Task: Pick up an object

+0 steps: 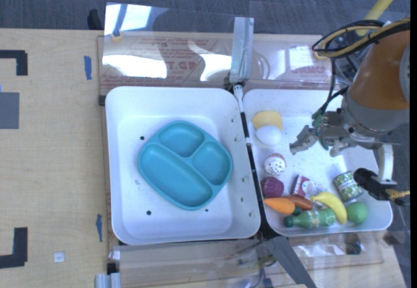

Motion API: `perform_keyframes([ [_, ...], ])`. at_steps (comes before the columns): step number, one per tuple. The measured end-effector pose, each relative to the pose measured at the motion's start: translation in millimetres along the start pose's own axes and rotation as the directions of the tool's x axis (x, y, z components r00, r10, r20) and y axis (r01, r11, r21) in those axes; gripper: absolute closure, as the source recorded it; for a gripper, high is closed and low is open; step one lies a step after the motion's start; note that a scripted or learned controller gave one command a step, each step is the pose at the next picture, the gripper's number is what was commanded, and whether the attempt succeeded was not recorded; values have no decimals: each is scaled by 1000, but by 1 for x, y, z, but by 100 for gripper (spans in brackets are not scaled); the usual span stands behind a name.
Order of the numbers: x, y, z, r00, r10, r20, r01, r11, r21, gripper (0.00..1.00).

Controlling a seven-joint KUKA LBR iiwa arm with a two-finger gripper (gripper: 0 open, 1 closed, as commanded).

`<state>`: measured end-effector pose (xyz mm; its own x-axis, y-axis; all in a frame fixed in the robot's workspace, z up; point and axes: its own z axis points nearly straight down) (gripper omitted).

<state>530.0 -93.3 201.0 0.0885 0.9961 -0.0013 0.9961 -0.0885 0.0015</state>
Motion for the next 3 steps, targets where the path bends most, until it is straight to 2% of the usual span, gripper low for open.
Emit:
perform_keyframes([
  [1,-12,-18,113,998,-63,-1,63,998,-4,0],
  [2,-13,-47,113,994,-107,0,107,994,-7,0],
  [3,-4,-16,63,1000,-15,-1,15,1000,-2,0],
])
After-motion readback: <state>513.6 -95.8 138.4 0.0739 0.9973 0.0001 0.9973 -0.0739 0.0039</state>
